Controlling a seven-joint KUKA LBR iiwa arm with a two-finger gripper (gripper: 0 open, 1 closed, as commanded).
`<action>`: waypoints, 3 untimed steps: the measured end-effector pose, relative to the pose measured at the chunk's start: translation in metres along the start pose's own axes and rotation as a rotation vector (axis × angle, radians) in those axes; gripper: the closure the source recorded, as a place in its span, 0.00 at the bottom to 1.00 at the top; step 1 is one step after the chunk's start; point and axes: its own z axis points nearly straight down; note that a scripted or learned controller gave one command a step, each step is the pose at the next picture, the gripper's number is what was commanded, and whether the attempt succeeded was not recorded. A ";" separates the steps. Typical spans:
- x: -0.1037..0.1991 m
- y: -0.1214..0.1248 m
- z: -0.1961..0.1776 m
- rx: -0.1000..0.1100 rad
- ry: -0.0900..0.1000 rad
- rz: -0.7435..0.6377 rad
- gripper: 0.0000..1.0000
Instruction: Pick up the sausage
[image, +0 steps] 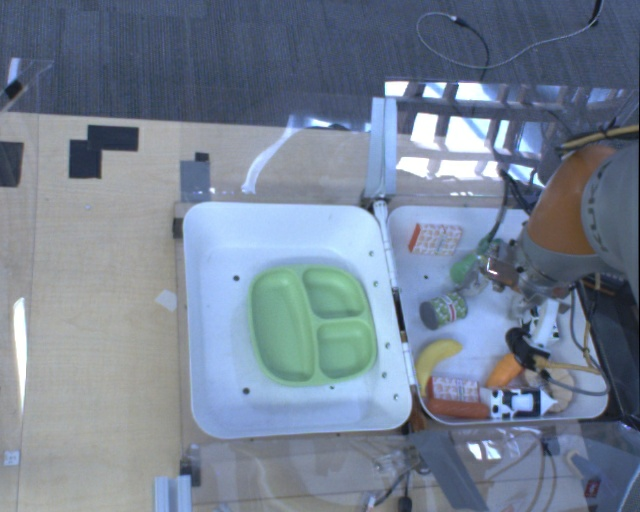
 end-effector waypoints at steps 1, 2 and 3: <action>0.024 -0.033 -0.026 0.002 -0.003 -0.205 0.00; 0.076 0.030 0.001 -0.002 -0.001 0.036 0.00; 0.078 0.030 -0.010 -0.001 0.002 0.029 1.00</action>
